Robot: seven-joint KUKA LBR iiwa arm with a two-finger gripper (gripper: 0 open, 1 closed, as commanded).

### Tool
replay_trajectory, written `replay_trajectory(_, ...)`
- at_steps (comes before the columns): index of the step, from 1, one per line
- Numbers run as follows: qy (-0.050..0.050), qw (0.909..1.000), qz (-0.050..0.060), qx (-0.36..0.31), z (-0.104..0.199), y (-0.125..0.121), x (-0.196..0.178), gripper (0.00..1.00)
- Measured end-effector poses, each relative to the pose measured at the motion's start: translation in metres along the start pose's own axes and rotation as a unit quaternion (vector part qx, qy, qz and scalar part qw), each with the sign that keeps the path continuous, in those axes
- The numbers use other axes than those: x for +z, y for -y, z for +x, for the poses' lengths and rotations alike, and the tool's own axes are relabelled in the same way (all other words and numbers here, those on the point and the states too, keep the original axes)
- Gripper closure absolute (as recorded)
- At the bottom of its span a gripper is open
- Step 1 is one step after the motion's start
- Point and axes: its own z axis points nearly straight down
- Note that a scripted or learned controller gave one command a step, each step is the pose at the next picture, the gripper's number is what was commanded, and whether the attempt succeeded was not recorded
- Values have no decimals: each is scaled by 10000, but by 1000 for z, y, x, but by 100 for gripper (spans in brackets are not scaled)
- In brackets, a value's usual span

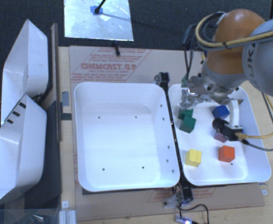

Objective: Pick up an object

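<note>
The left bin (122,85) has nothing to pick, so the job lies in the right bin (253,171), where the claw (187,99) hangs over the near-left corner, just above a dark green block (185,113) that touches a lighter green block (188,124). Whether the claw is spread or pressed together cannot be told from this slant. Further on come a yellow block (193,157) low in the bin, a blue block (220,111) partly under the arm, and an orange block (226,153), each well apart from the others. All look like small, stiff, light cubes with flat faces, probably smooth enough to slip if pinched on an edge. The surest hold would be across two opposite flat sides. The green pair is nearest, but their contact leaves little room on one side. The yellow block stands free all round. The bins' floors are white and glossy. They sit on a printed cardboard sheet (108,66) on the pale worktop (64,78), with dark carpet (24,3) and a metal plate (97,13) beyond.
</note>
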Motion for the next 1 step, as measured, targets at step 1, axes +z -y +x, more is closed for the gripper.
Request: replay_trajectory(1,1,10000,2,-3,59,4,13,100)
